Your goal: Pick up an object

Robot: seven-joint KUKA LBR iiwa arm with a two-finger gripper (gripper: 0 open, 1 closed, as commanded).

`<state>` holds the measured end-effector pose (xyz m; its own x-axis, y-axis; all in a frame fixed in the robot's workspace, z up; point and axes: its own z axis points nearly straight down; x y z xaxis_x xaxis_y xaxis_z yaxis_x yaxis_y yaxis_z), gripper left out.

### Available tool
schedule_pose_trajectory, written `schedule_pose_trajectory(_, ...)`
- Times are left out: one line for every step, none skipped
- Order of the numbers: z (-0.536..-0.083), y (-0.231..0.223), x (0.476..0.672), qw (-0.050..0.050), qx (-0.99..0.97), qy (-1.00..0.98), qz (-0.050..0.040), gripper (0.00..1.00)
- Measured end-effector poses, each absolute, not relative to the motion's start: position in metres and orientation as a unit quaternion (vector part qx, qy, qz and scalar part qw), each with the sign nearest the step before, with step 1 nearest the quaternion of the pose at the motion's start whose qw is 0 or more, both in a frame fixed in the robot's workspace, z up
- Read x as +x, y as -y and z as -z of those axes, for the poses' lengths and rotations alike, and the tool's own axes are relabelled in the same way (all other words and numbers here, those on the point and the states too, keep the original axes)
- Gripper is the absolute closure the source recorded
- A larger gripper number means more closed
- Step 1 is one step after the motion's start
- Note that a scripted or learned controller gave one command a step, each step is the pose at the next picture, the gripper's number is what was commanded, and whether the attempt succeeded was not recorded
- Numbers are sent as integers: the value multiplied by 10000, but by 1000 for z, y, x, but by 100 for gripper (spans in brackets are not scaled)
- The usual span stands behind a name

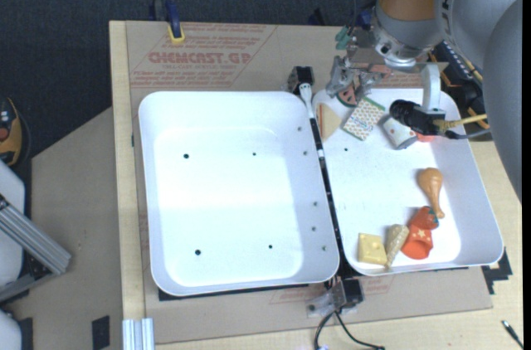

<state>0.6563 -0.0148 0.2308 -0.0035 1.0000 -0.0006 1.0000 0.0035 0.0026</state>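
Observation:
My gripper (343, 88) hangs over the far left corner of the right bin (465, 174), under the grey arm with the orange band. A small reddish and teal thing (349, 98) lies right at its tip; whether it is gripped cannot be made out. Just in front lie a speckled white square (362, 122) and a tan wedge (329, 123) against the bin's left wall. Nearer the front are an orange-brown drumstick (431, 188), a red piece (419, 240), a yellow cheese block (372, 249) and a pale tan wedge (396, 240).
The left bin (166, 174) sits beside the right one, the two sharing a black-edged divider (323, 174). Both stand on a cardboard sheet (199, 54) with a yellow and blue clamp (174, 25) at its far edge. A grey metal rail (33, 240) lies off the bench to the left.

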Motion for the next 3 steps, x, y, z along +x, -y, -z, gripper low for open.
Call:
schedule_pose_trajectory(-240, -5, 667, 18, 7062, -7080, -14, 100)
schedule_pose_trajectory(-253, -29, 667, 14, 7061, -7081, -18, 100)
schedule_pose_trajectory(-246, -33, 666, -5, 7070, -7072, 7, 100)
